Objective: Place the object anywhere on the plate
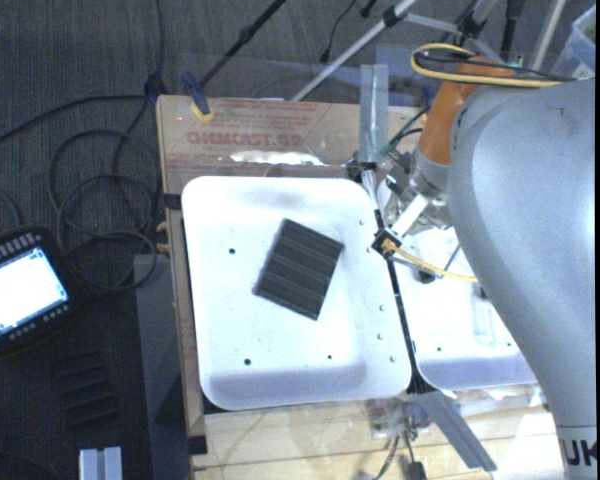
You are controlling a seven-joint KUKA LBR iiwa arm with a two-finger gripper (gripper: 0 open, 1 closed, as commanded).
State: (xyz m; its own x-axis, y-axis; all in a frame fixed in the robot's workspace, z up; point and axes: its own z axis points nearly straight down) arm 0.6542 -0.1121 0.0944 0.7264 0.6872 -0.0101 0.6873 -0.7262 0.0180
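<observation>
dark ribbed plate (300, 269) lies in left bin (220, 368); end effector (408, 218) opening: cannot tell.

One fixed camera above the bench (245, 138), slanted downward

Ribbed slab (299, 269) lies mid view-left bin (230, 368), open floor all around.

A bulky, smooth grey arm (540, 268) with an orange band (438, 133), a looping yellow cable (416, 64) (black lettering low down) and a pale pincer (405, 218).
</observation>
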